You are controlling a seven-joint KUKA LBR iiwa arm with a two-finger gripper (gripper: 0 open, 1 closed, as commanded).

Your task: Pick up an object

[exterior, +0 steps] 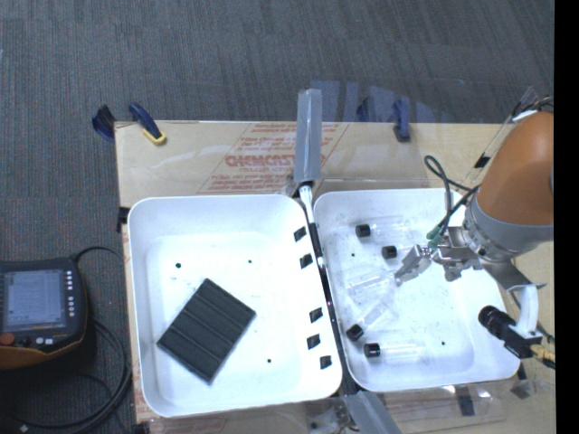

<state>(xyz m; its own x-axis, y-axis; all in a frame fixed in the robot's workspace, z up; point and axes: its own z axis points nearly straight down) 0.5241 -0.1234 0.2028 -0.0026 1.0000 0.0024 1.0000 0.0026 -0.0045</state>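
Bins sit side by side on a wooden bench, both shallow and white. The left bin holds a dark ribbed slab, lying flat and turned at an angle, near the middle of the floor toward the front.

The right bin holds several clear tubes with black caps. One cap lies near the back, another just beyond it toward the arm; a clear tube lies slantwise in the middle with its black cap at the near end, and one more tube lies along the front wall (the clear bodies are hard to make out against the white).

The arm reaches in from the right, its orange band above the grey wrist. The gripper hangs low over the middle of the right bin, pointing left, close to the clear tubes. Whether its fingers are apart or together I cannot tell, and nothing can be seen clamped between them.

A handheld control screen lies on the floor left of the bench.
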